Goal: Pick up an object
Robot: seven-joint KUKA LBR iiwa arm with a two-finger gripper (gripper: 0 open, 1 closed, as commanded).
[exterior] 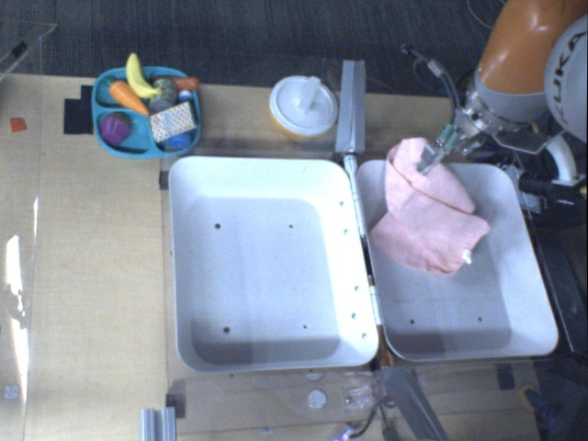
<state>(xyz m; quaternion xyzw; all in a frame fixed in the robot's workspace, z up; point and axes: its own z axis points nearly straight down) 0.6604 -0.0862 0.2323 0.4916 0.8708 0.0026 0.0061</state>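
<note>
Pinching pink cloth (430, 219) upper edge in right bin (524, 329): claw (430, 162).

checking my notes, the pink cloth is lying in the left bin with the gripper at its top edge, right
Not quite. The pink cloth lies in the right bin, not the left bin. The camera view shows it in that bin's upper part, with the gripper at its top edge, as you said.
</note>
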